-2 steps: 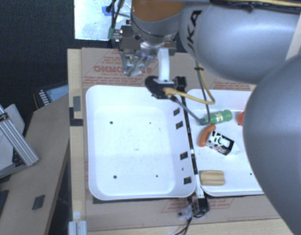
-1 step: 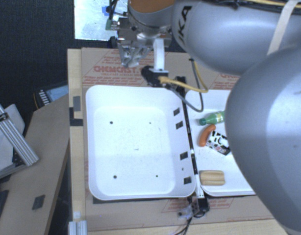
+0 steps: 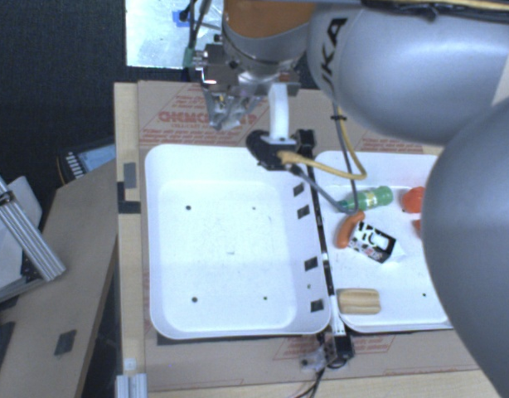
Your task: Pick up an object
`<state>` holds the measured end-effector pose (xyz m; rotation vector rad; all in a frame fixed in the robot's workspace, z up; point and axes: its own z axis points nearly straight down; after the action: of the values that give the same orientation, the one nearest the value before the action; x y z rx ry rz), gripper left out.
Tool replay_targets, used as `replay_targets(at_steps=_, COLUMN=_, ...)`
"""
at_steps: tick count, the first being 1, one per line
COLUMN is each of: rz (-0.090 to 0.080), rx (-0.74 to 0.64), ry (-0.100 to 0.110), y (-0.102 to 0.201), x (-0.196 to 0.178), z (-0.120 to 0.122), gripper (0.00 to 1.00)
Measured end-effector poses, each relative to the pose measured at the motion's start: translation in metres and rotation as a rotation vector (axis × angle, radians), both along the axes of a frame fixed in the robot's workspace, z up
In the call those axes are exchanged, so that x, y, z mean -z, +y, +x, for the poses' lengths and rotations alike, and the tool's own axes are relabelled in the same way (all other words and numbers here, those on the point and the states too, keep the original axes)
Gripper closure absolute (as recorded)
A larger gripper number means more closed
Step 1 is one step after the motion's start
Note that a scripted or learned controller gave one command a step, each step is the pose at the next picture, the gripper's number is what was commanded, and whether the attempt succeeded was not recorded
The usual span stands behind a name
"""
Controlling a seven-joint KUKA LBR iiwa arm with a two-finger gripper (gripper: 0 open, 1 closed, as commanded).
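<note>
Grey two-finger gripper (image 3: pixel 228 113) hangs over the brown cardboard (image 3: pixel 176 110) just behind the far rim of the left white plastic bin (image 3: pixel 159 222). It is blurred, so I cannot tell if it is wide or narrow, and nothing is seen in it. All objects lie in the right white bin (image 3: pixel 404 317), well apart from the gripper: a green bottle-shaped piece (image 3: pixel 370 197), an orange sausage-shaped piece (image 3: pixel 347 229) touching a black-and-white flat packet (image 3: pixel 373 243), and a tan rounded block (image 3: pixel 358 301). I judge the tan block light and stiff, lying alone; taking it across its short sides seems safest. The green piece may roll.
</note>
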<state>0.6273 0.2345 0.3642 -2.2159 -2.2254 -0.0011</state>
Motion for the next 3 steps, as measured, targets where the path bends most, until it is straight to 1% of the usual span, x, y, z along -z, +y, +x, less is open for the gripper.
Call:
replay_targets(at_steps=1, rz=-0.001, rx=0.004, ry=-0.002, y=-0.001, x=0.036, z=0.043, gripper=1.00)
replay_targets(at_steps=2, rz=0.003, rx=0.000, ry=-0.011, y=0.000, x=-0.049, z=0.042, gripper=1.00)
replay_targets(at_steps=3, rz=-0.002, rx=-0.001, ry=0.004, y=0.000, x=-0.012, z=-0.007, gripper=1.00)
